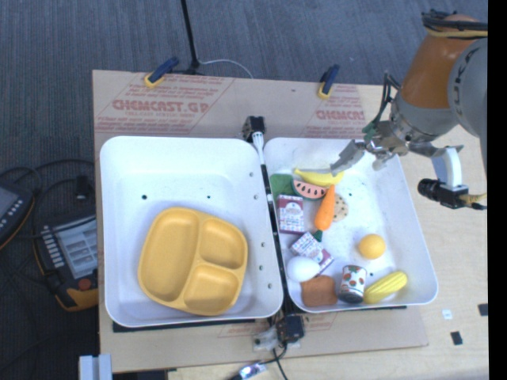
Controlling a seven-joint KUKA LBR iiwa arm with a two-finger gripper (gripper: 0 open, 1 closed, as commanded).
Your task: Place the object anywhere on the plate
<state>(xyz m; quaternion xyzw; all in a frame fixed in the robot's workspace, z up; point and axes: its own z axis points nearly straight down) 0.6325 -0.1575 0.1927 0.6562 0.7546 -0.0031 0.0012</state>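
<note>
A yellow plate with three compartments lies in the left bin, and nothing is on it. My gripper hangs over the back of the right bin, slanting down to the left. Its tip is just right of a yellow banana and above an orange carrot. Nothing shows in its grasp. A watermelon slice lies under the banana.
The right bin also holds a red carton, a small packet, a white egg, a brown piece, a can, an orange ball and a corn cob. A raised divider separates the bins.
</note>
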